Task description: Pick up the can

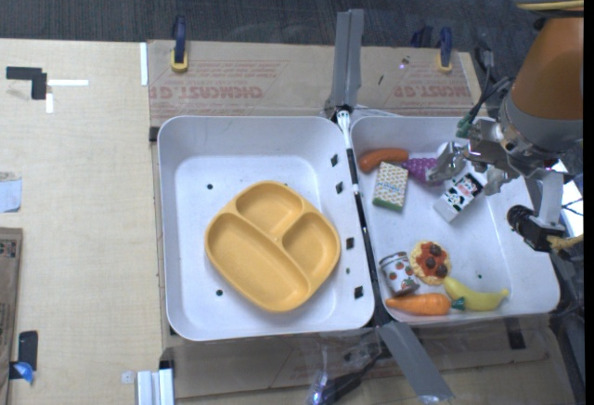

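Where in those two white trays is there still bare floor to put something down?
Left bin: bare floor all around the yellow plate, widest along the top. Right bin: a bare patch mid-floor between the sponge and the can. Its bottom edge is crowded with carrot, pizza toy and banana; the gripper crowds the top.

Glossy white plastic bins (176, 208), matt yellow plate (271, 245), shiny metal can (398, 272).

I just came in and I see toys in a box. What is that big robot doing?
The robot arm wants to pick up the can, which lies at the near edge of the right bin beside a carrot and a banana. Its pincer is at the far end of that bin, over a black-and-white box. The left bin holds a yellow divided plate.
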Robot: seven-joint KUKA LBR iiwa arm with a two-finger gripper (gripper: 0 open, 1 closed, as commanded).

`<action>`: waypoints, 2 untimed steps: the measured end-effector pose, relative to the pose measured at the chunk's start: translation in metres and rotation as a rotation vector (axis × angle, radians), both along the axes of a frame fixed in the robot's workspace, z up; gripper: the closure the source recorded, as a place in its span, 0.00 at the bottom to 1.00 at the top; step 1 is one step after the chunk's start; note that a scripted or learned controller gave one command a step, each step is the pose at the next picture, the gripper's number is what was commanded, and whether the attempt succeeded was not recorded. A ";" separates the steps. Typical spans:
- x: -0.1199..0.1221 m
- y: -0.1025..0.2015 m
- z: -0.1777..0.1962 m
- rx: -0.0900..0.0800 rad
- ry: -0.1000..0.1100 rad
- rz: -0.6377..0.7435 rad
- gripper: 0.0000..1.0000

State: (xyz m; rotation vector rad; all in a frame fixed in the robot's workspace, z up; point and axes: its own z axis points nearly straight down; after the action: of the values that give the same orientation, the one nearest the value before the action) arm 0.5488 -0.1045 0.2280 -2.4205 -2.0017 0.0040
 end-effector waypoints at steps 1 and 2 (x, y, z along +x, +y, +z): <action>0.014 -0.073 -0.097 0.000 0.001 -0.085 0.00; 0.010 -0.060 -0.137 0.001 0.001 -0.190 0.00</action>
State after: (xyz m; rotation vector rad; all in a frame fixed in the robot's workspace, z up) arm 0.5585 -0.1646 0.0906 -2.5978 -1.7629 0.0049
